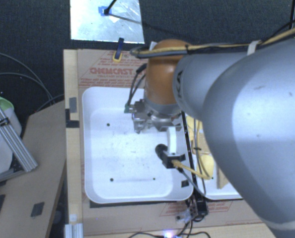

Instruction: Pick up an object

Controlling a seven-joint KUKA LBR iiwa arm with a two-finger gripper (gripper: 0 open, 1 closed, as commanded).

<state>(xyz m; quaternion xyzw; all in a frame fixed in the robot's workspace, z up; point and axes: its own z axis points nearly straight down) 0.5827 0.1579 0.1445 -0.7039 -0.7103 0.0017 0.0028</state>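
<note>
My gripper (155, 125) hangs low over the right half of the left white bin (95, 148), under the orange wrist band (160, 78). The grey arm (247, 123) reaches in from the right and covers most of the right bin (224, 192). Yellowish objects (205, 155) lie in the visible strip of the right bin, partly hidden by the arm and cables. The left bin's floor around the gripper shows small dark specks.
A cardboard sheet (105, 71) lies under both bins. A shiny metal plate (105, 14) sits beyond the bench at the top. An aluminium rail (11, 138) stands at the left. Cables (187, 165) trail from the wrist down to the front edge.
</note>
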